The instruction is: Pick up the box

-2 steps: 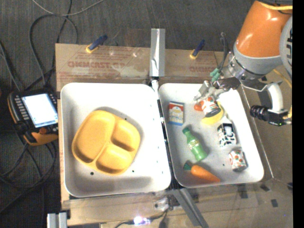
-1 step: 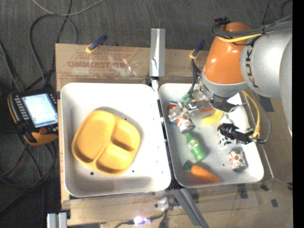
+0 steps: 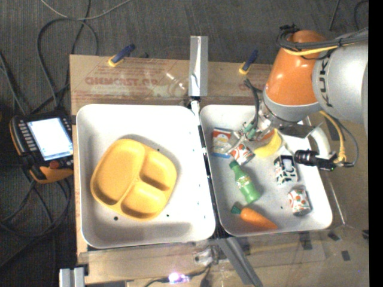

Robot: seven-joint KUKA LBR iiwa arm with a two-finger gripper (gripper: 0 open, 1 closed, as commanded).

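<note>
**Gripper low in the right bin, box just to its left**

We see the gripper (image 3: 256, 130) at the end of the grey and orange arm (image 3: 299, 70), down in the upper part of the right bin (image 3: 326, 220). We cannot tell how it stands or whether it has hold of anything, because the wrist hides much of it from above.

Just to its left lies the box (image 3: 221, 141), a small flat carton with a white and red printed face, resting on the bin floor near the wall between the two bins. Between box and gripper, a little nearer to us, sits a small red and white can (image 3: 241, 153) on its side. Directly beneath the gripper shows a smooth yellow rounded object (image 3: 269, 145).

Farther toward us lies a green plastic bottle (image 3: 245, 183), and beyond it an orange carrot (image 3: 256, 217), tapered and matte. To the right of the gripper we find a black and white can (image 3: 285, 170) and another printed can (image 3: 299, 200).

Well to the left, the other bin (image 3: 90, 124) holds a glossy yellow divided plate (image 3: 134, 178) with three compartments.
</note>
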